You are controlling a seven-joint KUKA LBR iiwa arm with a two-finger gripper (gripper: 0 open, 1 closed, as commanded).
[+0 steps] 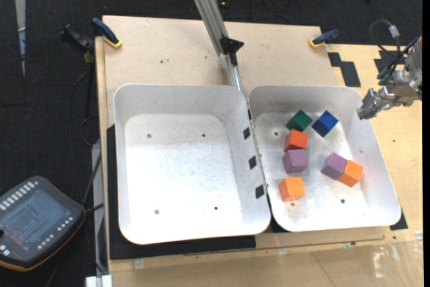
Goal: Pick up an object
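Hovering at the right edge of the frame above the right shallow white plastic bin's (373, 144) rim, my gripper (369, 107), grasping nothing, its opening unreadable, waits beside the nearest small blue wooden cube (325, 123) lying loose inside.

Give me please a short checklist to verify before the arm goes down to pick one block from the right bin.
1. Pincer carries nothing: ok.
2. Pincer above the right bin edge, not deep inside: ok.
3. Pincer opening: cannot tell.
4. Blue block stands apart from the green block: ok.
5. Purple block has free sides: not ok, it touches an orange block.
6. Blocks all inside the bin: ok.
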